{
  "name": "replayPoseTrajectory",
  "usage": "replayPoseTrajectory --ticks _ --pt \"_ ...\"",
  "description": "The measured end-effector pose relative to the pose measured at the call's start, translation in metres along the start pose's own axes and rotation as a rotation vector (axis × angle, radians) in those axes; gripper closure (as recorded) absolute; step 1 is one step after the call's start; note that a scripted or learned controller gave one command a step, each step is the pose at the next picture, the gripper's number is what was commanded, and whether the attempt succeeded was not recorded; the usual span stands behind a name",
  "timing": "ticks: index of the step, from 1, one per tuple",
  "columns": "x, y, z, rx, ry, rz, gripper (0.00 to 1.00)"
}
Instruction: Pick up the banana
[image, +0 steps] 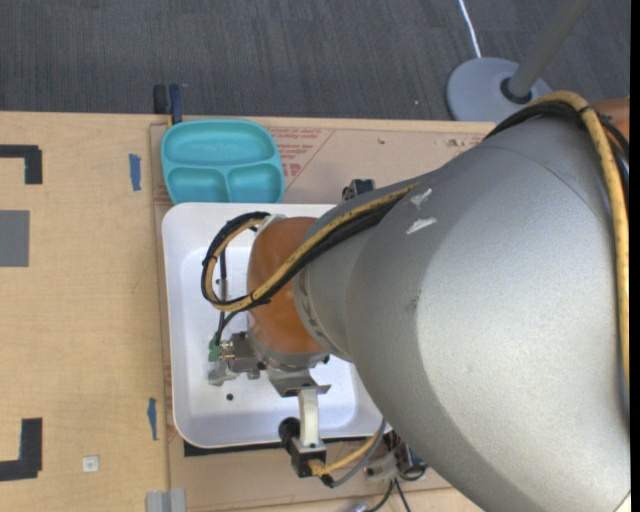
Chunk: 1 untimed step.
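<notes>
smooth grey arm (480, 300) over glossy white bin (190, 300); pincer state impossible to tell

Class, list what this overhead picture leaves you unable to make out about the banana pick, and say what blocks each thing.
1. Banana: camera view, hidden, presumably under the arm.
2. Gripper: camera view, hidden beneath the orange band.
3. Right side of the white bin: covered by the arm.
4. Teal tray: visible, but its contents cannot be judged.

The bulky grey arm (480, 300) with its orange band, cut off at the frame's right edge, hides most of the shallow white bin (190, 330) at centre.
</notes>
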<state>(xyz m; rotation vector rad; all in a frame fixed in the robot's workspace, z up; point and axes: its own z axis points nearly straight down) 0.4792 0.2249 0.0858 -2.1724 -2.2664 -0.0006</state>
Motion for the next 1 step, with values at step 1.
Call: replayPoseTrajectory --ticks 1 --pt "-0.0128 -0.0012 -0.0487 0.000 -0.002 0.369 0.00"
